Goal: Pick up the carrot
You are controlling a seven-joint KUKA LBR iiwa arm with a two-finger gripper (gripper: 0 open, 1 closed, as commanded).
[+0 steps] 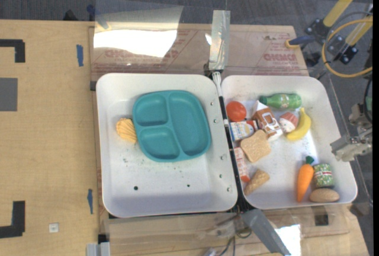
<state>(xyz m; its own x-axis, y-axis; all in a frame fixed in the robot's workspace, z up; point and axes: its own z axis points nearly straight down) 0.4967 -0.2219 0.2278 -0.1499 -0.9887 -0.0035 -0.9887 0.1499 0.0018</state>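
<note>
The carrot (304, 181) lies in the right bin (335, 108), in its near right part, standing almost upright in the view with its green top pointing away from the camera and its orange tip toward the bin's near wall. Just to its right sits a small green and red can (323, 175), touching or nearly touching it, and below that can a brown potato (324, 195) rests against the near right corner. Farther back in the same bin are a yellow banana (299, 127), a green bottle (281, 101) lying on its side, a red tomato (236, 111), a slice of toast (256, 146) and a cluster of small food packets (267, 122) between them. A cone-shaped pastry (256, 181) lies near the dividing wall, well left of the carrot. The left bin (113, 130) holds a teal divided plate (172, 125), with a tan shell-shaped biscuit (125, 129) touching the plate's left edge. The tool (354, 147) is at the right edge of the view, outside the right bin's right wall and apart from the carrot; it is grey and partly cut off, and whether it is open or closed cannot be told. Nothing can be seen in its grip. Both bins rest on the bench (41, 130), whose top is pale wood.
</note>
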